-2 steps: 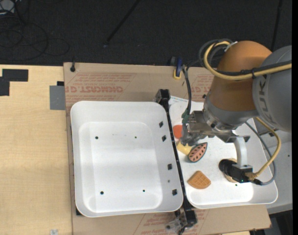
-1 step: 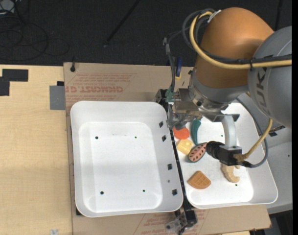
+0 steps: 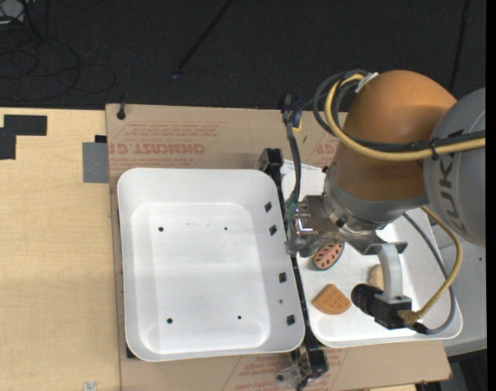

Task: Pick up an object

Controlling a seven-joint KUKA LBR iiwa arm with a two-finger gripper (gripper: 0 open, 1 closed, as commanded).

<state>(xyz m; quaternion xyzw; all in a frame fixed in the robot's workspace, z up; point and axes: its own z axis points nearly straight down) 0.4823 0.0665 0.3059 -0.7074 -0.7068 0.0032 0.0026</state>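
Orange wedge (image 3: pixel 331 300) and brown oval (image 3: pixel 327 255) loose in right bin (image 3: pixel 394 340), near its left wall; gripper (image 3: pixel 303 228) poised beside oval, likely for a grasp; opening impossible to tell.

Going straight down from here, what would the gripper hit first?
Likely the reddish-brown oval object in the right bin, right by the gripper; depth is unclear, so it might instead meet the bin floor beside it.

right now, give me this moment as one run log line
claw over right bin | red oval piece beside it | tan wedge lying free | hold unconfirmed
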